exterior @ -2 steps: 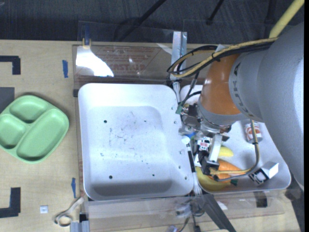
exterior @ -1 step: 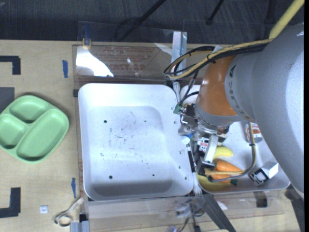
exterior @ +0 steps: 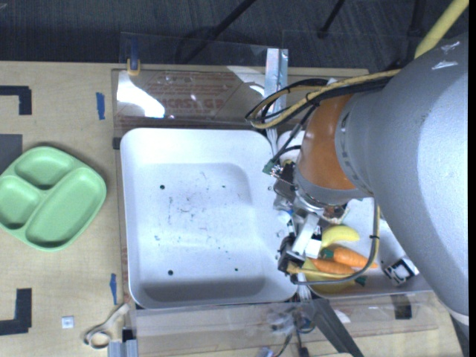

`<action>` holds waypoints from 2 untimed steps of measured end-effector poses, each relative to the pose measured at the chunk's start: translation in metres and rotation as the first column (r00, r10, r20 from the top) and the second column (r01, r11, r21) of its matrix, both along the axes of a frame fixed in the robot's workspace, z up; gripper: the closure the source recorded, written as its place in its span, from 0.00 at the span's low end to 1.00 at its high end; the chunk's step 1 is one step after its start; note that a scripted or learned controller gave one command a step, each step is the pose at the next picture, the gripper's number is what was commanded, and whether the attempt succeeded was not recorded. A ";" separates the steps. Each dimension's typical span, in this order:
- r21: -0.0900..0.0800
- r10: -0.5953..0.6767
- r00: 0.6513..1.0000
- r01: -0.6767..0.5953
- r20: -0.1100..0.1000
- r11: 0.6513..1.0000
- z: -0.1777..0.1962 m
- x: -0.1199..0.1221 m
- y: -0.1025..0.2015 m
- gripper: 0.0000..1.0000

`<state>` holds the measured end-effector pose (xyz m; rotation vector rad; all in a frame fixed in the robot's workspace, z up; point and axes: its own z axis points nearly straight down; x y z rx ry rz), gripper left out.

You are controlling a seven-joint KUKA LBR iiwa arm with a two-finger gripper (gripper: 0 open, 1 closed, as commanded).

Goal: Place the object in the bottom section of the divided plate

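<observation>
Right bin point(exterior: 387, 233) holds carrot point(exterior: 343, 257) and banana point(exterior: 341, 235); divided plate point(exterior: 50, 197) well left

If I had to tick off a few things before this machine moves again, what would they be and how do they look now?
1. Green divided plate on the bench, left of the bins: ok.
2. Its large bottom section free of objects: ok.
3. Tool over the right bin, beside the carrot and banana: ok.
4. Object held by the tool: cannot tell.
5. Left bin free for crossing toward the plate: ok.
</observation>
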<state>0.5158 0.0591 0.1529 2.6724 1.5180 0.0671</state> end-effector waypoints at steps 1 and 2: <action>0.000 -0.001 1.000 0.001 -0.004 1.000 -0.001 -0.001 0.000 0.00; 0.034 -0.283 0.956 0.286 -0.079 0.957 0.028 -0.037 -0.111 0.00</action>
